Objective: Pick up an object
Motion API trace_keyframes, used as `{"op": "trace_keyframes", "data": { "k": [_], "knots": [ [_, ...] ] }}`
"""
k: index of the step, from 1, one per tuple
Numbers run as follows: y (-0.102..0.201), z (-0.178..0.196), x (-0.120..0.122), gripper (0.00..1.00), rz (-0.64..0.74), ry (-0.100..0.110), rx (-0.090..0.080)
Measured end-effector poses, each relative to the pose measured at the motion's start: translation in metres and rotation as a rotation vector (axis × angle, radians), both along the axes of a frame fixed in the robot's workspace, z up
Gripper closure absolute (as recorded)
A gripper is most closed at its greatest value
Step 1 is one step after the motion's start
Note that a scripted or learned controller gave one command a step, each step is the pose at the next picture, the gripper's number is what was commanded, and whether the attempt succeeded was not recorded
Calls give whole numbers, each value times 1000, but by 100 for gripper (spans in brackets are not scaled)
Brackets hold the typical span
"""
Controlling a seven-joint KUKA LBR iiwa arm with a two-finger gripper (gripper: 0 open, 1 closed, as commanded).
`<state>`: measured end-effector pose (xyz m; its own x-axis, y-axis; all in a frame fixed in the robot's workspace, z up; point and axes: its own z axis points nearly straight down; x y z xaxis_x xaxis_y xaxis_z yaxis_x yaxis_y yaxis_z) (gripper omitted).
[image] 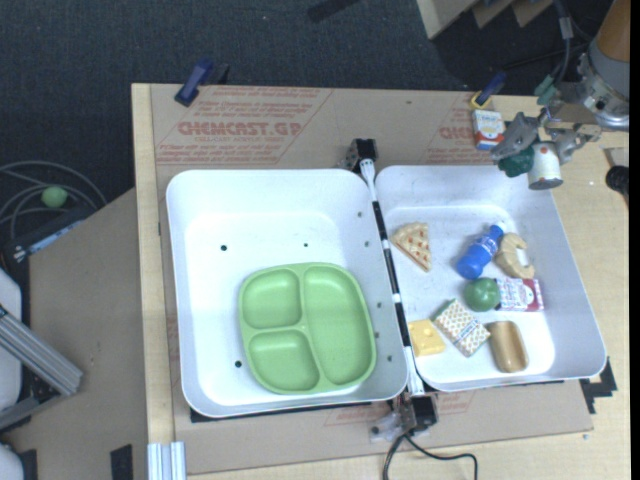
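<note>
The right bin [440, 190] holds several toy items: a pizza slice [413, 243], a blue bottle [480, 252], a beige bagel [516, 255], a green apple [482, 294], a pink-and-white packet [522, 294], a yellow cheese wedge [427, 337], a checkered box [462, 327] and a brown bread roll [507, 346]. My gripper [530, 161] hangs above the far right corner of that bin, well clear of the items. Its two fingertips stand apart, open, with nothing between them.
A green divided plate [305, 326] lies in the left bin [210, 218]. A small orange-and-white carton [488, 128] rests on the board behind the right bin. Blue clamps [195, 83] sit at the board's far edge. Black hinges [362, 154] join the bins.
</note>
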<state>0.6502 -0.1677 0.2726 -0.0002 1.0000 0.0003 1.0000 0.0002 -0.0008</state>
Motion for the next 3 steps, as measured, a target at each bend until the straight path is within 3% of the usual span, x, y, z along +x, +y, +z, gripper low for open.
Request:
{"op": "trace_keyframes", "data": {
  "k": [1, 2, 3],
  "knots": [
    [36, -126, -19, 0, 0, 2, 1],
    [24, -185, 18, 0, 1, -7, -2],
    [24, -174, 19, 100, 2, -10, -3]
  ]
}}
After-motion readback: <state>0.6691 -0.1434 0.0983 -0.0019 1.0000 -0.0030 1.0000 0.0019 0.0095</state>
